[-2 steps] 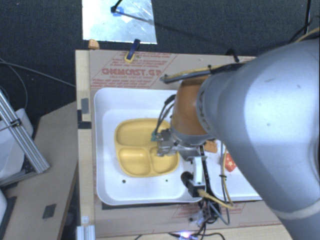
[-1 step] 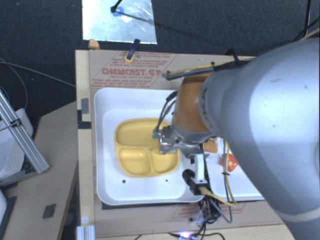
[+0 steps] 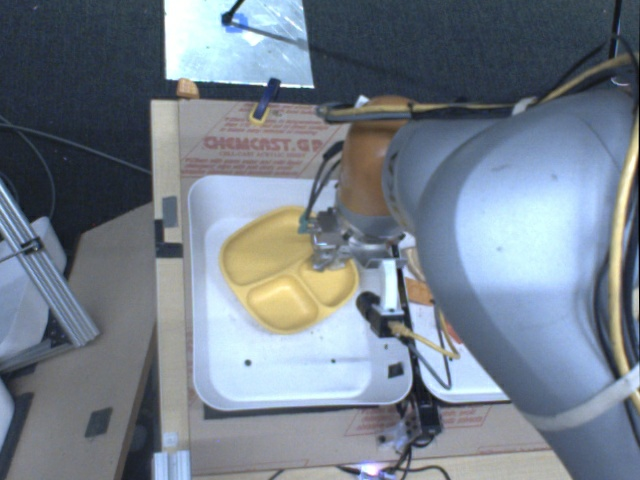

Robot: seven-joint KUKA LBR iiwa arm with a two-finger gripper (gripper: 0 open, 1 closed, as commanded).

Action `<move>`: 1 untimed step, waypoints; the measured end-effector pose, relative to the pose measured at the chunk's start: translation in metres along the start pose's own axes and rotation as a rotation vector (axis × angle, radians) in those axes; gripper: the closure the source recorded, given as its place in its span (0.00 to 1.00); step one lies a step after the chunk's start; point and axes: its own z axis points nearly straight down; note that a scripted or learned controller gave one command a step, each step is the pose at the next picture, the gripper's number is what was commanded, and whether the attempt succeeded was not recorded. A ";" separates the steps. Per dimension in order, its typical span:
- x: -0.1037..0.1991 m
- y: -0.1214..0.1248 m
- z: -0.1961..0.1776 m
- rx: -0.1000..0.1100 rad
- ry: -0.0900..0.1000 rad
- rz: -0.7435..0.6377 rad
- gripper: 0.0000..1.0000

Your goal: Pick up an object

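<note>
A yellow plastic divided plate (image 3: 272,268), with three compartments, lies in the middle of the left shallow white bin (image 3: 230,368), a little above the frame's centre-left. It sits slightly tilted, its smaller compartments turned toward the lower right.

The gripper (image 3: 322,248) of the grey arm (image 3: 510,258) hangs over the plate's right edge, its metal tip at or just above the rim; whether it touches the plate cannot be told, and how wide it stands or whether it has hold of anything cannot be told either. Above it the orange band (image 3: 362,173) of the wrist shows, and the bulky grey arm covers most of the right half of the frame. A black fitting with yellowish cables (image 3: 415,336) hangs beside the gripper, over the bin's right wall.

A sliver of the right white bin (image 3: 470,393) shows below the arm near the lower middle-right.

Both bins rest on a brown cardboard sheet (image 3: 250,148) laid on the surface; red print along its upper part reads "CHEMCAST", followed by letters that look like "G P". More red print at the lower edge is too small to read.

A small blue and yellow object (image 3: 265,103) lies at the cardboard's top edge, and above it a shiny silver sheet (image 3: 240,28) rests on dark carpet (image 3: 70,68). An aluminium frame rail (image 3: 45,268) stands at the left edge.
</note>
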 end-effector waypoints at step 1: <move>0.067 -0.046 -0.002 -0.019 -0.010 0.003 1.00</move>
